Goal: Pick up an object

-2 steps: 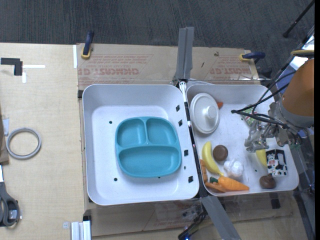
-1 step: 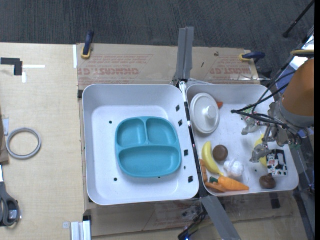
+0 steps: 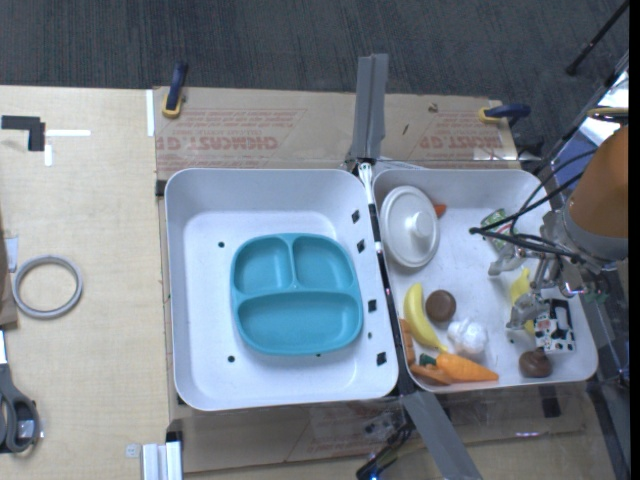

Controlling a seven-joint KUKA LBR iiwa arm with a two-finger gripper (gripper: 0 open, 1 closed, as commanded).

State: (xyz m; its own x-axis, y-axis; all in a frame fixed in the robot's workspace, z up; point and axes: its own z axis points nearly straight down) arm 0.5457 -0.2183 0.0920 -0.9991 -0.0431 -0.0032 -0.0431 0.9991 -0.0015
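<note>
The right bin [image 3: 470, 193] holds a white upturned bowl [image 3: 411, 225], a yellow banana [image 3: 419, 315], a brown round object [image 3: 440, 304], a white garlic-like object [image 3: 467, 336], an orange carrot [image 3: 460, 369] and a dark brown lump [image 3: 535, 364]. My gripper [image 3: 535, 313] reaches in from the right and hangs low over the right side of this bin. A yellow object [image 3: 520, 286] shows right beside the gripper; whether it is held is unclear. The left bin [image 3: 195, 208] holds a teal divided plate [image 3: 297, 293].
Black cables [image 3: 515, 226] run from the arm across the right bin's upper right. A grey tape ring [image 3: 45, 286] and scissors [image 3: 18, 418] lie on the wooden bench at the left. Blue-and-yellow clamps [image 3: 176, 90] pin the cardboard behind the bins.
</note>
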